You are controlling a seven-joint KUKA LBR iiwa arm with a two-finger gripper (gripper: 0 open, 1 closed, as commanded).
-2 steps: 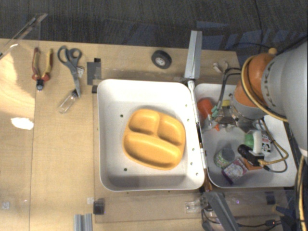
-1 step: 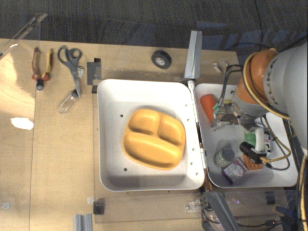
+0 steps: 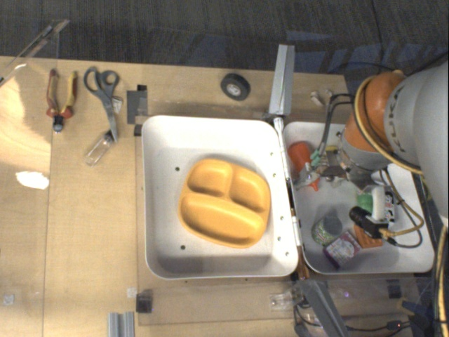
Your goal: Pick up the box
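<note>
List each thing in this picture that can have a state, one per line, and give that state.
Scissors: blades shut, lying flat on the bench.
Pliers: handles close together, lying flat.
Tape roll: lying flat on the bench.
Yellow moulded piece: resting in the left bin.
Small box: lying in the right bin, not held.

bulky grey arm (image 3: 421, 118), orange wrist band (image 3: 368, 111), looping cables (image 3: 407, 223)
</note>
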